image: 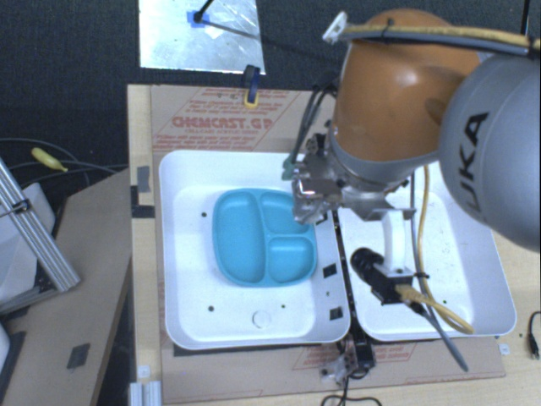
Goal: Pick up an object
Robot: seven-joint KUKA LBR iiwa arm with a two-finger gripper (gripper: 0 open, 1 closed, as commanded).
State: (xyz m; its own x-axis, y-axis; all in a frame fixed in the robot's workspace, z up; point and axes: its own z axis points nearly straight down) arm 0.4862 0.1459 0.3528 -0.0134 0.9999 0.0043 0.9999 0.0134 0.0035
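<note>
A light blue plate (pixel 258 237) with three compartments lies flat in the middle of the left white bin (pixel 190 311). My gripper (pixel 308 203) hangs low over the plate's upper right rim, close to the wall between the two bins. The orange band and grey body of the arm cover the gripper from above, so I cannot make out whether it touches the plate.
The right white bin (pixel 473 286) is largely hidden under the arm. Both bins rest on a cardboard sheet (pixel 220 121). A shiny metal sheet (pixel 199 24) lies beyond the bench at the back. An aluminium frame (pixel 34 235) stands at the left.
</note>
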